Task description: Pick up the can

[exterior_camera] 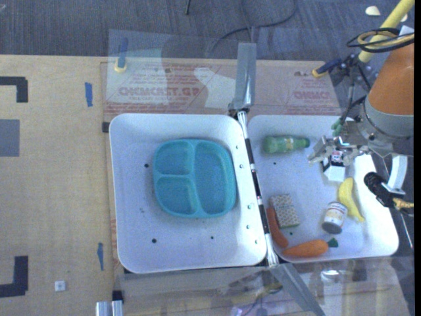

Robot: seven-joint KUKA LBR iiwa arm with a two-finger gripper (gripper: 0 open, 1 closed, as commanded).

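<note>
The grey arm with its orange band reaches in over the right-hand shallow white bin (375, 242), and the metal two-finger gripper (335, 151) hangs low near that bin's far side — I cannot tell from here whether it is apart or together, the tip is a tangle of metal and a small white block.

The small cylindrical can with a pale label and silver top (334, 217) lies on the bin floor well on the near side of the gripper, clear of it and untouched. Just beside the can, on the arm's side, sits a yellow banana (350, 199). A green plastic bottle (285, 143) lies on its side to the gripper's left. Farther toward the near-left are a checkered tan sponge block (285, 210), a red chilli pepper (276, 228) and an orange carrot (306, 248) along the near wall.

Beyond the divider, the left white bin (131, 196) holds a teal divided plastic plate (195, 178) — well apart from the gripper. Both bins rest on the tan tabletop (52, 196).
</note>
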